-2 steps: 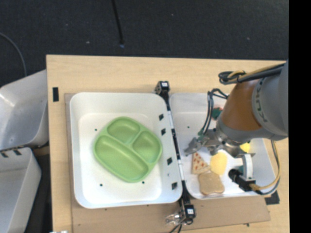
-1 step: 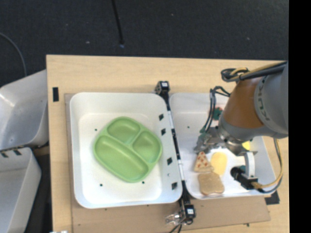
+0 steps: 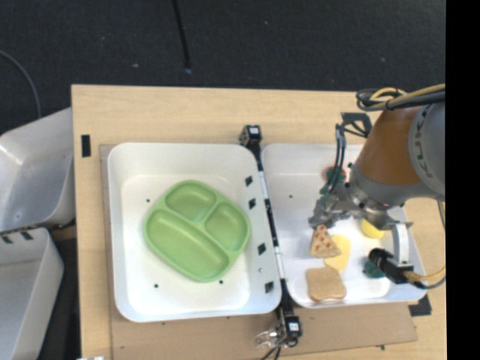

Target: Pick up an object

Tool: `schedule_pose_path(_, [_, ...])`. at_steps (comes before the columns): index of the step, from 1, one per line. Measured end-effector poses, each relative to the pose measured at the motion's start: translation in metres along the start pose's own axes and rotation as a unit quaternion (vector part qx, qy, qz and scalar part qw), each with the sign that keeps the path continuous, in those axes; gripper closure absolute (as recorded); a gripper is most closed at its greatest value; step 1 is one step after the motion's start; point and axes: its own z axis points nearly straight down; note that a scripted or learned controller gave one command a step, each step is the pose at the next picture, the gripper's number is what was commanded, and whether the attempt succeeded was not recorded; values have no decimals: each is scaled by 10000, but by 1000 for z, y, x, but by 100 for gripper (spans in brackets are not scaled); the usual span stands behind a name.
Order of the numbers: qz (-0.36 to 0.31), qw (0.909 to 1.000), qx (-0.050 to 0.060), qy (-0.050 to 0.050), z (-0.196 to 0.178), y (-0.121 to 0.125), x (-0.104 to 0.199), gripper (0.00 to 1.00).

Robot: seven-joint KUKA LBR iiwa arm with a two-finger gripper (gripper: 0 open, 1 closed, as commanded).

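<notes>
— Tan toast [image 3: 325,284] is seen nearest, by the front wall of the right bin [image 3: 300,171]. What is found behind it?
— A yellow wedge [image 3: 341,256] is laid just beyond, beside a pizza slice [image 3: 322,241]. Level with these, a green divided plate [image 3: 196,229] is seen in the left bin [image 3: 131,291].
— And the jaws?
— They are held just over the slice's far tip; clenched or released cannot be told.
— Farther back?
— A yellow lump [image 3: 373,228] is partly covered by the arm [image 3: 390,156]; a red-and-green thing [image 3: 334,175], perhaps a toy, is glimpsed.
</notes>
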Motion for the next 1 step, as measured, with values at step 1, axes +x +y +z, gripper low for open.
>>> schedule_pose_path(1, [-62, 10000, -11, 0, -60, 3, 7, 100])
